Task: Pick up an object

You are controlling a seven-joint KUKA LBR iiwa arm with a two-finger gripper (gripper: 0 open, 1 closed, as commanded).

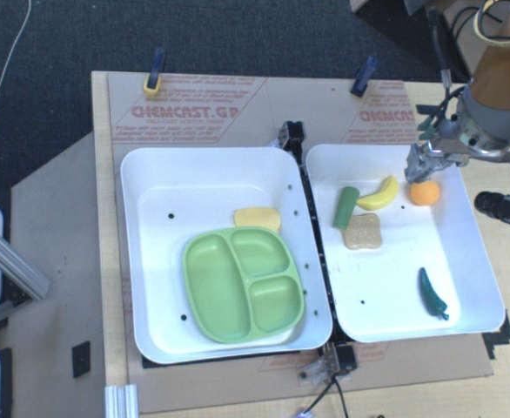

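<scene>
The right bin (464, 259) holds several small items. An orange ball (426, 194) lies near its far right corner. A yellow banana (379, 196) lies just left of it, then an upright green cucumber (345, 207) and a tan slice of bread (363, 232). A dark green pepper (432, 293) rests near the front right. My gripper (424, 169) hangs over the bin's far right corner, directly behind and above the orange ball, close to its top. Nothing is visibly held.
The left bin (150, 190) carries a green divided plate (242, 282) and a pale yellow block (257, 219) behind it. A black clamp (291, 134) sits at the far end of the seam between the bins. Two clips (154, 75) pin the cardboard at the back.
</scene>
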